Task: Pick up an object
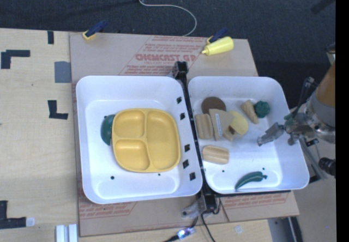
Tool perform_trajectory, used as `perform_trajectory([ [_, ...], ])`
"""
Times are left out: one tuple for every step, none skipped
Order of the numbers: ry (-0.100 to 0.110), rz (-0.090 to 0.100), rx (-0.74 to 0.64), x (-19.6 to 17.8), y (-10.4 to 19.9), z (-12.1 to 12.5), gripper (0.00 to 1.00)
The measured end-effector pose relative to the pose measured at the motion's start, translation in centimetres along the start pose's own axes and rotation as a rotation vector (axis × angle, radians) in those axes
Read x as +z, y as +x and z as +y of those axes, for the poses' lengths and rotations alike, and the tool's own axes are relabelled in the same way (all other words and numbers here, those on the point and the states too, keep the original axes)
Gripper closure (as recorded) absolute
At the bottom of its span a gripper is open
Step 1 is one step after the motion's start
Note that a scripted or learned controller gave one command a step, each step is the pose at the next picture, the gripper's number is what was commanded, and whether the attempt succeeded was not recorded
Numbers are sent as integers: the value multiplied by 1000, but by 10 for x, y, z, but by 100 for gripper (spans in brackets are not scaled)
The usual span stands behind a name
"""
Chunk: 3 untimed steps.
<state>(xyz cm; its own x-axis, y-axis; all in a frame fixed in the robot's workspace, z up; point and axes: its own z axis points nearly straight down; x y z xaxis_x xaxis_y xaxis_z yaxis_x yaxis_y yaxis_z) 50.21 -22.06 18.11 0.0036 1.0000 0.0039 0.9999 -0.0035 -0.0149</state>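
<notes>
Tool [278, 133] at right bin [283, 170] edge, unladen

Slanted overhead view, both bins [87, 126]

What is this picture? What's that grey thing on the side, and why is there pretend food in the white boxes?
It is one photo from a camera above a bench, looking down. The grey thing is a robot arm's gripper, its pinching hand, reaching over the right bin. It holds nothing. That bin has toy foods: a green pepper, bread pieces and others. The left bin holds a yellow divided plate with something green tucked beside it. The robot's job is picking something up.
</notes>
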Motion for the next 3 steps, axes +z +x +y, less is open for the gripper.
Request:
perform_trajectory([
  [-13, -3, -4, -7, 0, 3, 0],
  [-8, -2, -4, 44, 6, -6, 0],
  [-13, -4, -5, 98, 7, -6, 0],
])
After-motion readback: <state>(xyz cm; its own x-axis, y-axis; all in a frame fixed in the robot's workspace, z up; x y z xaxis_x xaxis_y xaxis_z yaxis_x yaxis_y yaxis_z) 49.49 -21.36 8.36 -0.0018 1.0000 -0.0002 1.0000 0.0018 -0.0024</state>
